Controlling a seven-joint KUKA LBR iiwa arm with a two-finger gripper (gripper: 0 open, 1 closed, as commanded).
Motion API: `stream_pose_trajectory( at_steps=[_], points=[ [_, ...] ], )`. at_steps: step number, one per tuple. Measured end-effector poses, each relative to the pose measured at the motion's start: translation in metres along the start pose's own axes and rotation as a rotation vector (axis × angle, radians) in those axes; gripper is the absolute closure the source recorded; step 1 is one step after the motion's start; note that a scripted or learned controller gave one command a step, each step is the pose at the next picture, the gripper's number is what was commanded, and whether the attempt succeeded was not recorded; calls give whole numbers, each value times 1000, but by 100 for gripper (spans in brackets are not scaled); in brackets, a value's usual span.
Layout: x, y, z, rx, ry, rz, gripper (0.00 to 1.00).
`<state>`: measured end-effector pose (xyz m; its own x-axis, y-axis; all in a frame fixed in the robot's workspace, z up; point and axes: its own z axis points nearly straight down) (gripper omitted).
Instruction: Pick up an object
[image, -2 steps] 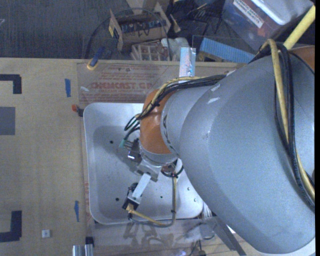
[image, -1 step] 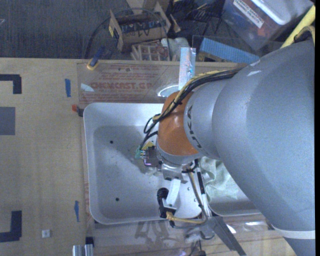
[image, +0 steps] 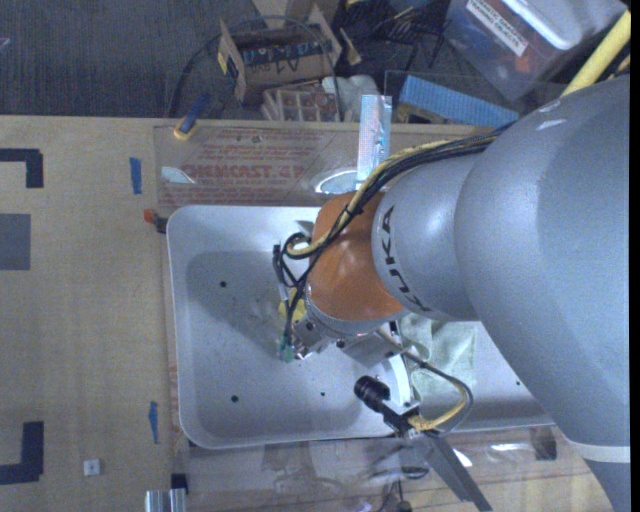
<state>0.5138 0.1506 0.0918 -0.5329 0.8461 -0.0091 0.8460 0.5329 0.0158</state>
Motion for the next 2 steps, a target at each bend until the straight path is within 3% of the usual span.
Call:
stream_pose_trajectory(
  at_steps=[1,2],
  points=[
    [-32,54,5,124,56,180,100],
    [-48,25,-103,10,11,-429,100]
  ],
)
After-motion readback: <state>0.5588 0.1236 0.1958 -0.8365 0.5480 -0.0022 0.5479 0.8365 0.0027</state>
